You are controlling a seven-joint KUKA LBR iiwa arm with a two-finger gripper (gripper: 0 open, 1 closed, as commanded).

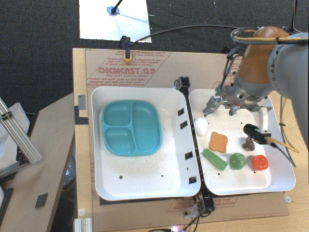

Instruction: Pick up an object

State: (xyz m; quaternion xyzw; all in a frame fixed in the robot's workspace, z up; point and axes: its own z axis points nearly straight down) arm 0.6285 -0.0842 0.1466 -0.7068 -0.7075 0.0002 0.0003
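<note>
I found the left bin (96,144) holding a teal divided plate (131,128), lying flat towards its far left.

In the right bin (280,178), reading across, I noted:
- a white egg-shaped item (201,126) close to the dividing wall
- an orange block (218,142) just beside it
- a green stick (214,159) lying slantwise in front of the block
- a green ball (237,161)
- a small brown lump (248,143), too small for me to identify
- a red ball (259,163) near the front right

The arm (289,66) reached in from the right over the far side of that bin. Its orange band (258,57) was uppermost, and the wrist was bent downwards and to the left.

The gripper (222,106) hung above the bin's far left quarter, behind the egg-shaped item and the orange block. Its fingers (211,105) stood spread apart, released, with nothing between them and touching none of the items. I could not judge its height over the bin floor from this slant.
</note>
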